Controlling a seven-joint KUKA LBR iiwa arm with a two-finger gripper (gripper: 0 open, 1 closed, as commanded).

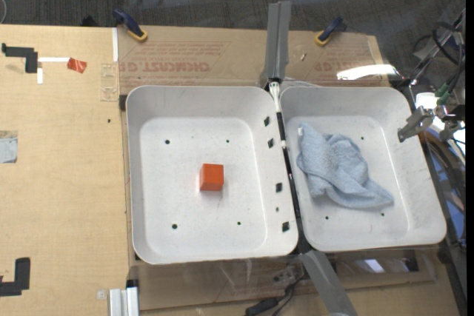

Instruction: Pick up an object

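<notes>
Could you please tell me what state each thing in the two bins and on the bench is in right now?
Block: resting flat in the left bin, untouched.
Cloth: crumpled in a heap in the right bin.
Clamps: gripping the cardboard sheet's far edge.
End effector: at the right bin's right rim, holding nothing visible.

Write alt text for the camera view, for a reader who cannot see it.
Two shallow white bins sit side by side: the left bin holds a small orange block, the right bin a crumpled light blue cloth. Blue-and-yellow clamps pin cardboard behind them.
</notes>
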